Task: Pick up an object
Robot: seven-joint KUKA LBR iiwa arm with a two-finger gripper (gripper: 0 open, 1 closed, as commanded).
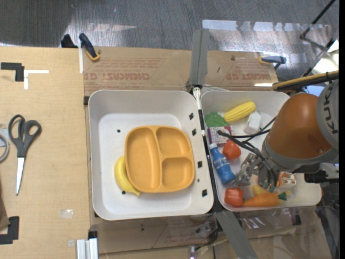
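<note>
Fingers hung low in the right bin above a carrot; their opening could not be told.

The right bin holds a yellow corn cob, a green piece, a blue bottle, two red tomatoes and an orange carrot. In the left bin, a yellow banana lies partly under an orange divided plate.
</note>
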